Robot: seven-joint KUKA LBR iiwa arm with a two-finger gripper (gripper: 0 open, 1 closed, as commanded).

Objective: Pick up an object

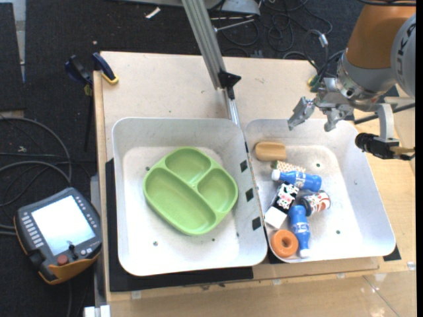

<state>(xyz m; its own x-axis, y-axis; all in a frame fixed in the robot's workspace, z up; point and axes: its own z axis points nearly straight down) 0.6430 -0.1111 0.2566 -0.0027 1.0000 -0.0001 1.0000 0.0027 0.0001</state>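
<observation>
From the camera view, the gripper (314,117) is seen above the right bin's (360,197) far edge, fingers spread apart with nothing between them. Two blue bottles (299,178), a red can (319,202), an orange ring (285,242) and a tan block (269,151) are clustered in that bin's left part. A green divided plate (191,190) is seen in the left bin (132,170).

A pale wooden tabletop (165,84) stands on dark floor (46,18) strewn with cables (277,12) at 12 o'clock, a handheld control pendant (58,233) lying at 8 o'clock.
</observation>
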